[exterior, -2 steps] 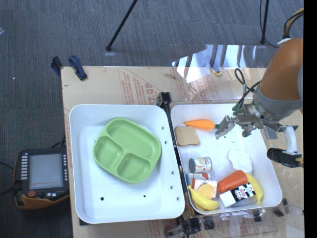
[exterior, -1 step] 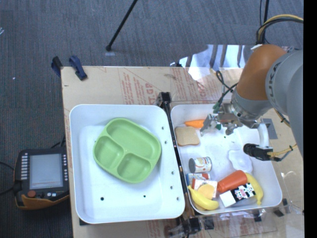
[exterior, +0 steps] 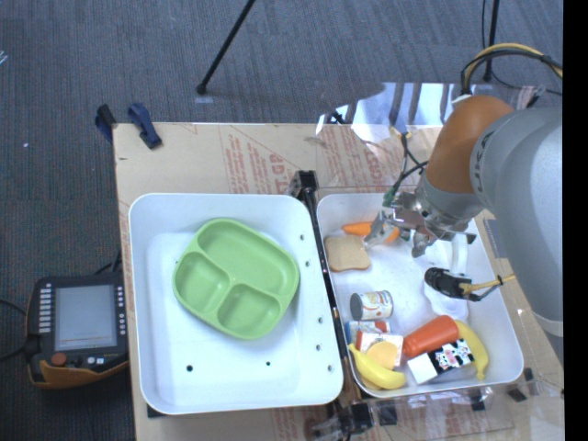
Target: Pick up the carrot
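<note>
The carrot [exterior: 357, 230] is a small orange piece lying near the back left of the right bin [exterior: 503, 320], just behind a slice of bread [exterior: 346, 254]. My gripper [exterior: 397, 230] is low over the carrot's right end and hides part of it. A bit of orange also shows on the gripper's right side. The grey arm with its orange band [exterior: 469, 150] comes in from the right, above the bin's back edge.
The right bin also holds a small can [exterior: 372, 304], a red-orange bottle [exterior: 429, 335], a banana [exterior: 379, 373], a black-and-white carton [exterior: 443, 360] and a yellow-orange block [exterior: 382, 347]. A green divided plate [exterior: 237, 278] sits in the left bin [exterior: 156, 356].
</note>
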You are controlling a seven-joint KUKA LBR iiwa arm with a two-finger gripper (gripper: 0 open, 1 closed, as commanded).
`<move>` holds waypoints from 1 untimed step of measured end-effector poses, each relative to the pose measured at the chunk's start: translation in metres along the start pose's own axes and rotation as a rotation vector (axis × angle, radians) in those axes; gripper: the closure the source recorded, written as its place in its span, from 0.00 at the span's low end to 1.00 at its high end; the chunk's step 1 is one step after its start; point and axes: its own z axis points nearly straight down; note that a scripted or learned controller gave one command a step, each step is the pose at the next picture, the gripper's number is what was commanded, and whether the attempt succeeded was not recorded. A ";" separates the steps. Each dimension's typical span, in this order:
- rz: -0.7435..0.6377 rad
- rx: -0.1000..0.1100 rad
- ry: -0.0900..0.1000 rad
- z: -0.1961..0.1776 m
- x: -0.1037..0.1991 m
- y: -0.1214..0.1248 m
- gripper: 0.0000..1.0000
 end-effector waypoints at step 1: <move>0.262 0.002 -0.001 -0.001 -0.015 0.003 0.00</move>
